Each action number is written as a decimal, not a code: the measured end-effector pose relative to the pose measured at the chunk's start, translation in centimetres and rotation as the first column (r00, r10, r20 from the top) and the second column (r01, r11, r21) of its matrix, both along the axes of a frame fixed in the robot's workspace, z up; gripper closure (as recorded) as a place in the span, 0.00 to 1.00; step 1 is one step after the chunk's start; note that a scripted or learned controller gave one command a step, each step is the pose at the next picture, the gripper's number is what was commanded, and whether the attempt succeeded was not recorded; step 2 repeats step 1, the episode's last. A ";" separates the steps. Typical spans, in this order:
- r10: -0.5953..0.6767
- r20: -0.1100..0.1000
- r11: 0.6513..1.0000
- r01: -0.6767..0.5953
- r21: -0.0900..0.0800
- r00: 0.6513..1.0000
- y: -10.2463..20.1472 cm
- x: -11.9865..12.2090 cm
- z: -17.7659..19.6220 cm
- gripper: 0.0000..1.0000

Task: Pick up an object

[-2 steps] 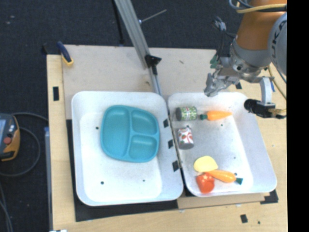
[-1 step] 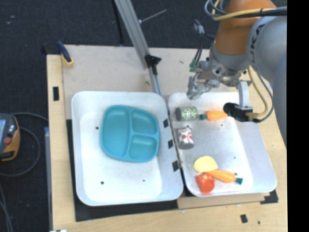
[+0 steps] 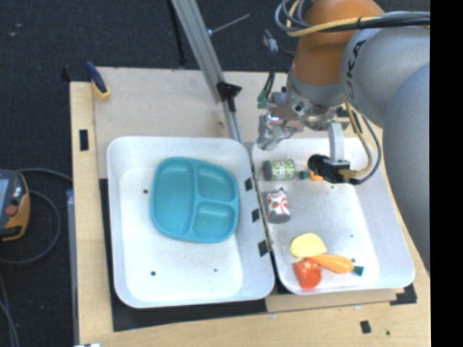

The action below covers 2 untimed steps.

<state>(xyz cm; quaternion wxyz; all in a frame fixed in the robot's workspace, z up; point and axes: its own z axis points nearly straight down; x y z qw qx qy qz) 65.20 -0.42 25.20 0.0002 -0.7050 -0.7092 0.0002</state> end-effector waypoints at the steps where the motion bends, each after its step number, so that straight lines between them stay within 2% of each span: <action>1: 0.000 -0.001 1.000 0.000 0.000 1.000 4.7 0.3 -1.1 1.00; 2: 0.000 -0.001 1.000 0.000 0.000 1.000 4.7 0.3 -1.1 1.00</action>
